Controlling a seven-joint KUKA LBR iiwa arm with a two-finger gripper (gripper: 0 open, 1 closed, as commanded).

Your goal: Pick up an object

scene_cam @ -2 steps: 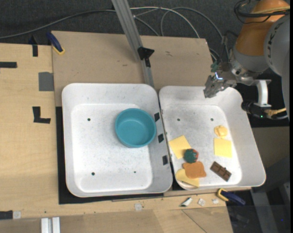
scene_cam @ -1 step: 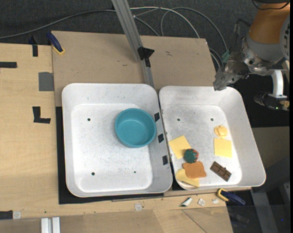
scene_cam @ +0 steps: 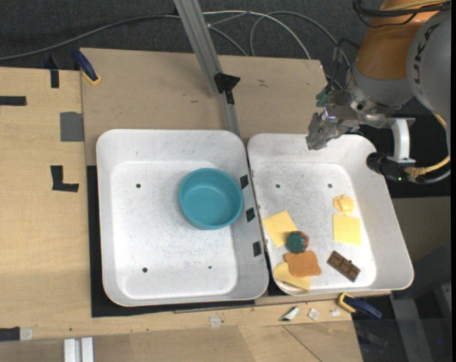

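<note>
Two white bins sit side by side on the desk: the left bin holds a blue bowl, and the right bin holds the small pieces I could pick. My gripper hangs over the right bin's rim at about twelve o'clock, carrying nothing; whether it stands open I cannot tell from here. The pieces lie toward six o'clock from it, well apart. A yellow square and a small yellow lump lie alone, while the green ball touches the orange slice. I judge the lone yellow square the safest choice: centre over it, then descend straight, clear of the brown bar.
</note>
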